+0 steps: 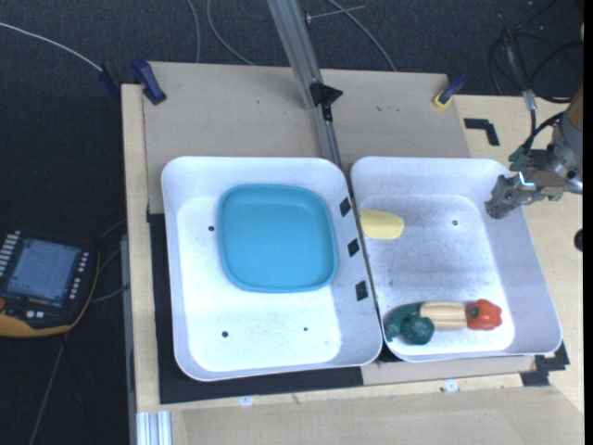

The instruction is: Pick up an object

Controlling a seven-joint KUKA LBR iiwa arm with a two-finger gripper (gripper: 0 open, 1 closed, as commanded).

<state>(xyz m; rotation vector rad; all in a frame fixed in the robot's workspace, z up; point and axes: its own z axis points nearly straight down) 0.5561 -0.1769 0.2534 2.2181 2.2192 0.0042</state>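
Objects for picking are all lying in the right bin point(528, 248): a yellow piece point(382, 224) at its nine-o'clock wall, and a green item point(410, 326), a tan roll point(443, 315) and a red item point(483, 314) lined up touching one another along its six-o'clock edge. The gripper point(501, 202) is hanging at that bin's two-o'clock rim, carrying nothing that can be seen; whether it is released or clenched I cannot tell, as it is reading as one dark lump.

Judging from this, the reach is only beginning. The yellow piece is looking like the easier target, since it is sitting alone, though close to the wall; the trio are crowding each other, so a descent there is risking a nudge instead of a grasp. Coming straight down, centred, is seeming wisest.

Further out, the left bin point(185, 248) is holding a blue plate point(278, 237). Both bins are resting on a pale wooden bench point(232, 109), with cables point(185, 7) trailing over dark carpet at twelve o'clock and a handheld pendant point(42, 281) lying at nine o'clock.
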